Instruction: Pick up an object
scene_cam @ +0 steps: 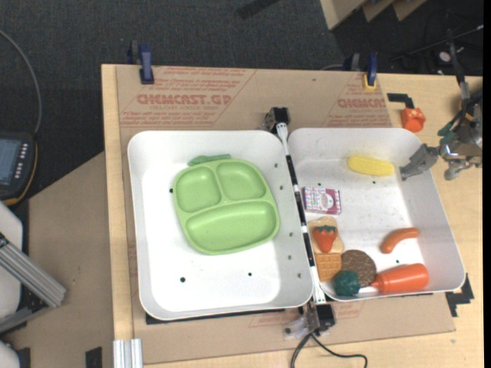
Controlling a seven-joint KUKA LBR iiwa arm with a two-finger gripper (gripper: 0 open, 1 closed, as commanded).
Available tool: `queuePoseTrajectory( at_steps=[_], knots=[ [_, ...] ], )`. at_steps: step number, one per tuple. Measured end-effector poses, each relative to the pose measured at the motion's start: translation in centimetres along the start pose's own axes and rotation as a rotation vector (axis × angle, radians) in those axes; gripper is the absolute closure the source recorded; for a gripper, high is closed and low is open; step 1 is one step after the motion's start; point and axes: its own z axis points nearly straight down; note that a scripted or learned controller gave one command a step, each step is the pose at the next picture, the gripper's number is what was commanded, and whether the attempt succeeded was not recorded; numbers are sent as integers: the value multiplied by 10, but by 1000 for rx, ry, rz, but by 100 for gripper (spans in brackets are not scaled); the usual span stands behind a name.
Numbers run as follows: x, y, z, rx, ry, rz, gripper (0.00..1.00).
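The right bin [437, 198] holds several toy foods: a yellow corn cob [370, 165] at the back, a pink-and-white carton [321, 200], a strawberry [327, 237] on a waffle [328, 264], a brown patty [359, 266], a dark green piece [346, 284], an orange carrot [401, 278] and an orange sausage [399, 239]. My gripper [432, 165] hovers at the bin's back right rim, just right of the corn cob. It is open, with nothing between its fingers.
The left bin [153, 267] holds a green divided plate [225, 205]. A small orange-red object [413, 118] lies on the bench behind the right bin. Blue clamps [142, 58] [370, 70] grip the bench's back edge.
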Motion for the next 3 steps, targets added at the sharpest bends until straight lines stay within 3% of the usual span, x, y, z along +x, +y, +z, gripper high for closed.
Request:
queuePoseTrajectory(
  at_steps=[1,2,3],
  knots=[
    [-17,-47,102,10,4,4,0],
    [-10,-56,168,7,3,1,0],
    [-11,-54,153,-2,-1,1,100]
  ],
)
